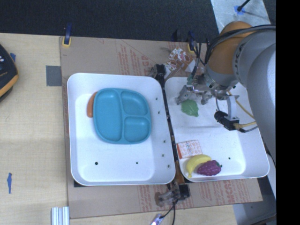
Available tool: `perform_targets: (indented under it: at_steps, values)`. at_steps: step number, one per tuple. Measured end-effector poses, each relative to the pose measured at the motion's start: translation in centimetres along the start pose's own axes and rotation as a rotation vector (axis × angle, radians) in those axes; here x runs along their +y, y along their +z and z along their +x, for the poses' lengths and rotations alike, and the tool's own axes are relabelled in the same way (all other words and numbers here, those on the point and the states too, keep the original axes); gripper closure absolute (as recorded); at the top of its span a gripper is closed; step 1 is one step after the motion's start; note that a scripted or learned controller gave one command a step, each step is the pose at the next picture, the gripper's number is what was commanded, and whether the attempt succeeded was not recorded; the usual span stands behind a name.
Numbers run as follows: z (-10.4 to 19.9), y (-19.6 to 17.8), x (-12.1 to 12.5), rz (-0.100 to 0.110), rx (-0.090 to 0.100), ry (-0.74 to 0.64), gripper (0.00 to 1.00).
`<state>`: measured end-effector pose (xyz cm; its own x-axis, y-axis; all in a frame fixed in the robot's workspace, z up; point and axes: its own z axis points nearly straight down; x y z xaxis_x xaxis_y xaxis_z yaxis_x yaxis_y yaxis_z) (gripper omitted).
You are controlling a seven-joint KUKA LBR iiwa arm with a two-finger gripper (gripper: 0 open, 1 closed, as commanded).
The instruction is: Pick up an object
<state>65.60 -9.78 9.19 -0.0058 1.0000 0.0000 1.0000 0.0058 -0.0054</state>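
Your small green leaf-shaped plastic toy (190, 108) lies at the far end of the right white bin (243, 170), just under the gripper (196, 95). Probably light, stiff, slippery; pinch across its middle. Jaws' state: can't tell.

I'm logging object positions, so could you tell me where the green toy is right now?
The green toy lies in the right bin, near its far end, just below the gripper and well away from the banana at the near edge.
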Motion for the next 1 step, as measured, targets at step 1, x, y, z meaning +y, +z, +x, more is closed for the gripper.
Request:
perform_targets:
  at_steps: [1]
  values:
    - [-1.72, -0.04, 0.03, -0.004, 0.000, 0.003, 0.00]
